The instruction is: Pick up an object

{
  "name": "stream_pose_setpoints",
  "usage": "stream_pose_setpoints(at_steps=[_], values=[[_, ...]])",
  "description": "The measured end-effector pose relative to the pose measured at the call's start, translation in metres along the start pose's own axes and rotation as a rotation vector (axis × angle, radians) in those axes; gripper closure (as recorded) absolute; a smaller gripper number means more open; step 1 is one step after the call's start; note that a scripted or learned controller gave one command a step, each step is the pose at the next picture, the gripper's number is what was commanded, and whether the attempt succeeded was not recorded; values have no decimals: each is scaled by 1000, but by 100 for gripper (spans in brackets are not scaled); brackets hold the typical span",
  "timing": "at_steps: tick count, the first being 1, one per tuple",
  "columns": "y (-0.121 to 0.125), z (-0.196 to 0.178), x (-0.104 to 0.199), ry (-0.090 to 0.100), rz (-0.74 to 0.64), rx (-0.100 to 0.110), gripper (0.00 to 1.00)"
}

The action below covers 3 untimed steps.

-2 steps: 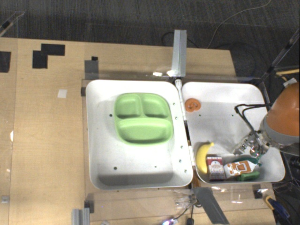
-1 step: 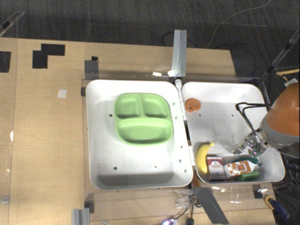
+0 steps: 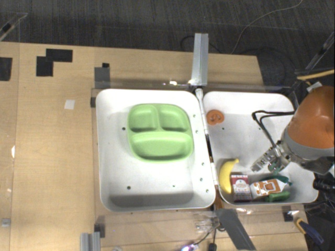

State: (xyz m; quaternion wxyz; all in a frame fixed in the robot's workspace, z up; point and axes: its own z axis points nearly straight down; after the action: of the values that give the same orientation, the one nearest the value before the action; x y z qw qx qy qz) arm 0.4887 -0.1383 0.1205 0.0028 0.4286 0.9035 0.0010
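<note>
**A:** So what's pickable here? I count a few things in the right bin (image 3: 246, 101). There's a banana (image 3: 226, 175) standing on end by the bin's left wall, near corner. Right beside it is a small dark red carton (image 3: 240, 187), and touching that a flat orange and white packet (image 3: 267, 186) with something green (image 3: 279, 195) tucked along its near right edge. All of that is bunched along the near wall.

**B:** Don't forget the little orange disc (image 3: 214, 117) up in the far left corner of that bin, well apart from the pile.

**A:** Right. And the gripper (image 3: 270, 160)?

**B:** It's low in the right bin, just beyond the packet on the far side, a bit right of the banana. It looks metallic, angled down and left. Honestly I can't tell whether the jaws are spread or pressed together, too small and blurry. I see nothing between them.

**A:** The arm's orange band (image 3: 315, 116) is the big blob at the right edge, with grey below it. A black cable (image 3: 261, 120) loops across the bin floor towards it.

**B:** Left bin (image 3: 107, 156) has a green divided plate (image 3: 159, 131), three compartments, sitting a bit towards the far side. Both bins rest side by side on the wooden worktop (image 3: 47, 140), with a grey metal post (image 3: 200, 59) at the far end of the seam between them.
</note>
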Motion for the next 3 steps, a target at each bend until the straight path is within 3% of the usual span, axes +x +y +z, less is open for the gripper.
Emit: stream_pose_setpoints(at_steps=[1,2,3], values=[[-1,28,-5,-4,65,-6,100],[-4,28,-20,-7,89,-10,100],[-39,29,-55,-13,-214,-8,100]])
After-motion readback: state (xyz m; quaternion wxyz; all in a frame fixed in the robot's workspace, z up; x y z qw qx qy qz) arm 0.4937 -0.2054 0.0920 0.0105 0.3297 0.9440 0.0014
